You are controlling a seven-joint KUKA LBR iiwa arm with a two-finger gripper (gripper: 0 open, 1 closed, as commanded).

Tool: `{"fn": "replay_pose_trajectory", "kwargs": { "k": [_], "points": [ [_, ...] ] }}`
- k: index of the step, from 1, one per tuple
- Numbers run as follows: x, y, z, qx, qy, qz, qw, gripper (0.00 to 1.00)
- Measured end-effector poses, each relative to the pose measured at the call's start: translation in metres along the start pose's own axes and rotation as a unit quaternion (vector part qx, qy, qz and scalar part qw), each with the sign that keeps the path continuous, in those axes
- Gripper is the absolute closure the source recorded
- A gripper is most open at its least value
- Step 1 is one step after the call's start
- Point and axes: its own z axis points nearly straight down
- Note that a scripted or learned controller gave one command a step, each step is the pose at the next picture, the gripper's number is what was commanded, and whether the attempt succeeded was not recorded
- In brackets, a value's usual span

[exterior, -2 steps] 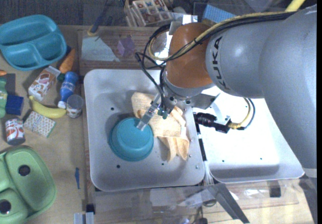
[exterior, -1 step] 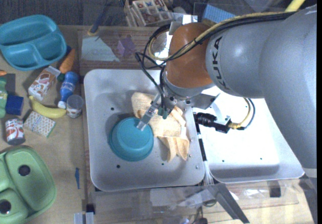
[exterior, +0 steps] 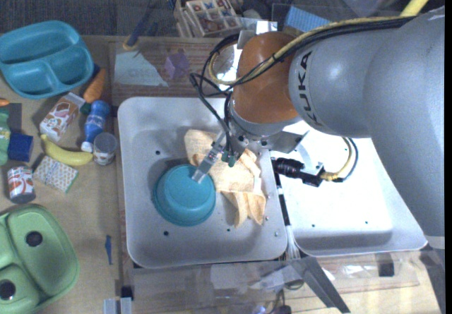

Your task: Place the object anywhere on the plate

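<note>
The gripper [exterior: 207, 166] reaches down into the left bin [exterior: 134, 129], its tip at the rim of a blue bowl [exterior: 185, 197]; whether it is wide, narrow or gripping anything cannot be told. Just beside the bowl, on its right, lies a pile of tan banana-peel-like pieces [exterior: 240, 185]. The right bin [exterior: 353, 228] sits alongside. Outside the bins, on the bench to the left, are a yellow banana [exterior: 65, 152] and a teal divided plate [exterior: 44, 58]

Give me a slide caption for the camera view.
KUKA gripper poised at blue bowl beside tan cloth in left bin.
</note>
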Motion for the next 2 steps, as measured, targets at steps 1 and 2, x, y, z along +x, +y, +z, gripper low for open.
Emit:
{"fn": "replay_pose_trajectory", "kwargs": {
  "k": [1,2],
  "points": [
    [0.0,0.0,0.0,0.0,0.0,0.0,1.0,0.0],
    [-0.015,0.022,0.002,0.0,0.001,-0.258,0.9662,0.0]
  ]
}}
